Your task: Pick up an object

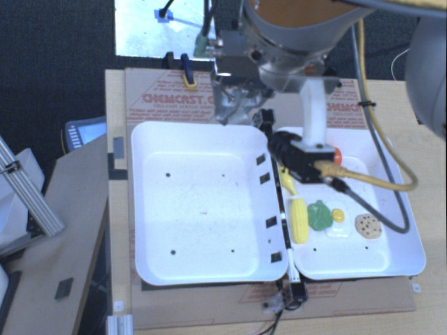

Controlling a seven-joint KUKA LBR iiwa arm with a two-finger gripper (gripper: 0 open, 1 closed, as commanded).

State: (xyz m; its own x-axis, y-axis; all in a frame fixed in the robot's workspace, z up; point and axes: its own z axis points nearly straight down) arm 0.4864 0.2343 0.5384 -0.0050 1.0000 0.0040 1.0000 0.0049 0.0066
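We find the left bin [202, 208] spreading below the gripper [231, 109], which hangs at that bin's far rim; we cannot tell whether it is released or clenched. The right bin [349, 260] lies toward the view's right of the gripper. In it, well apart from the gripper, rest a yellow corn cob [298, 220], a green piece [320, 216] and a cookie [367, 226].

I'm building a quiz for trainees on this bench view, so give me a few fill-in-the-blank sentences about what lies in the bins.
1. The cookie lies in the view's ___ bin.
2. The corn cob is coloured ___.
3. Beside the corn cob, toward the cookie, lies a ___ leafy piece.
Missing words: right; yellow; green.
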